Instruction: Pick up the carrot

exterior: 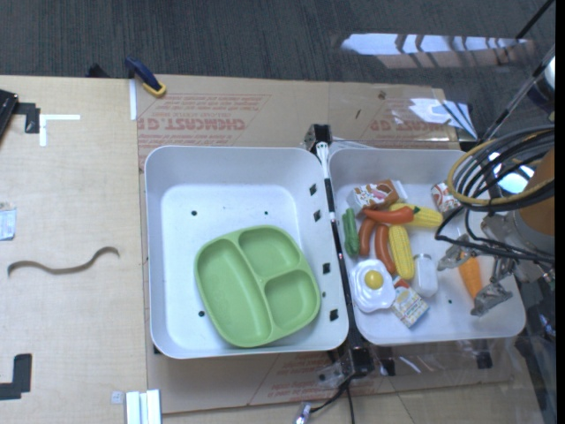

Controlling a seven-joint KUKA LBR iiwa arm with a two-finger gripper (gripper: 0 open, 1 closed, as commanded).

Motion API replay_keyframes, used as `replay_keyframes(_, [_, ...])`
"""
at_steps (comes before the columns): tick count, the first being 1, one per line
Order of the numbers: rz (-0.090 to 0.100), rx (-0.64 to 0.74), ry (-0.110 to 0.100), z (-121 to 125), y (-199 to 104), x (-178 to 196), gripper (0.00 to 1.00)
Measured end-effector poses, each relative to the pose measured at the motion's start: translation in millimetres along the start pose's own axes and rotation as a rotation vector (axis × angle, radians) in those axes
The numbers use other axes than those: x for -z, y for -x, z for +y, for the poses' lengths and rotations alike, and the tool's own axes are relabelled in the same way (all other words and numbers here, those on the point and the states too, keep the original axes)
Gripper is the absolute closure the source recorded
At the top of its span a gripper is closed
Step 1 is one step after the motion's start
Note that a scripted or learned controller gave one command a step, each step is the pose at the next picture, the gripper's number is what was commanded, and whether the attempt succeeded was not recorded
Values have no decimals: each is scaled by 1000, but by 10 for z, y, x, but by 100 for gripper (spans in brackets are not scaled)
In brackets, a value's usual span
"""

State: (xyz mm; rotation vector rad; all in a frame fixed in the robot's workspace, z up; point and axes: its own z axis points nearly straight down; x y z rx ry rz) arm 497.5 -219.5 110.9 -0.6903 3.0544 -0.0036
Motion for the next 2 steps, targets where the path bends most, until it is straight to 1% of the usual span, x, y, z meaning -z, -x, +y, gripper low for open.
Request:
replay_keyframes(1, [7,160,5,33,-107,-188,0])
replay_keyframes(2, [3,159,3,34,-83,-94,100])
